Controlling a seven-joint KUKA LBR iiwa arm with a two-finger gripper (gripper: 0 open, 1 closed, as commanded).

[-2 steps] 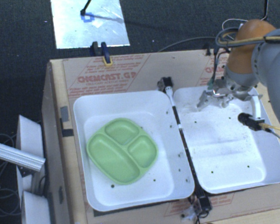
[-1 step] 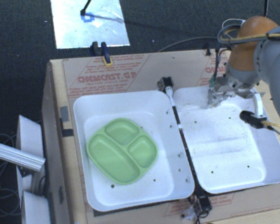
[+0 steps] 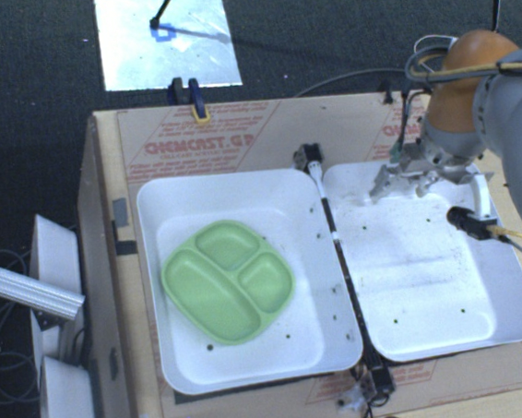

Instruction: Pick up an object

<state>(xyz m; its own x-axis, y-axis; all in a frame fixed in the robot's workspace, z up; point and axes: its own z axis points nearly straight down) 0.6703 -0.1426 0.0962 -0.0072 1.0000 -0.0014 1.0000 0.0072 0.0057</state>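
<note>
Green and three-compartmented, the plate (image 3: 229,280) lies flat in the left bin (image 3: 163,200). The hand (image 3: 404,179) hangs over the right bin's (image 3: 440,324) far edge (well apart from the plate); whether it is open, I cannot tell.

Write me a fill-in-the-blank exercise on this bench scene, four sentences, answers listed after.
1. The divided plate is coloured ____.
2. The plate lies in the ____ bin of the camera view.
3. The plate has ____ compartments.
4. The gripper hovers over the ____ bin.

Missing words: green; left; three; right
</note>
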